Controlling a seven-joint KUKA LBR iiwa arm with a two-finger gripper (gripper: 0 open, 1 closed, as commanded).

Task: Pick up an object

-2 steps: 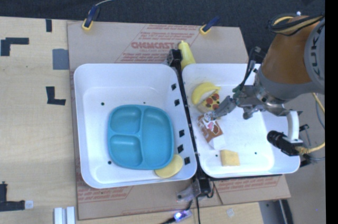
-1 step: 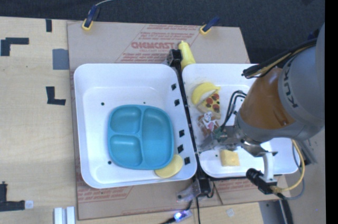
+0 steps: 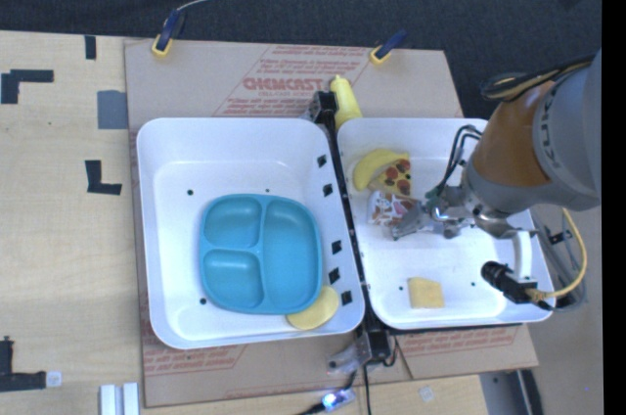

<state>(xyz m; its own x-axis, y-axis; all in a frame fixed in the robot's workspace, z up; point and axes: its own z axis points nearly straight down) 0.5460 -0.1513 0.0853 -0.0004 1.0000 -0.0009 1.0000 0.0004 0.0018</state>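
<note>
In the right bin (image 3: pixel 460 310) lie a yellow banana-shaped piece (image 3: pixel 372 165), a pizza-slice toy (image 3: pixel 396 176), a small clear packet with printed colours (image 3: pixel 387 208) and a tan cracker-like square (image 3: pixel 424 292). My gripper (image 3: pixel 416 223) reaches in from the right and sits low over the packet, its fingertips at the packet's right edge. The arm's grey body and orange band (image 3: pixel 514 144) cover the bin's right side.
The left bin (image 3: pixel 166 149) holds a blue divided plate (image 3: pixel 261 252) and a yellow slice (image 3: pixel 315 310) at its lower right corner. A yellow clamp (image 3: pixel 342 98) sits at the divider's far end. Cables hang by the bin's right wall (image 3: pixel 518 281).
</note>
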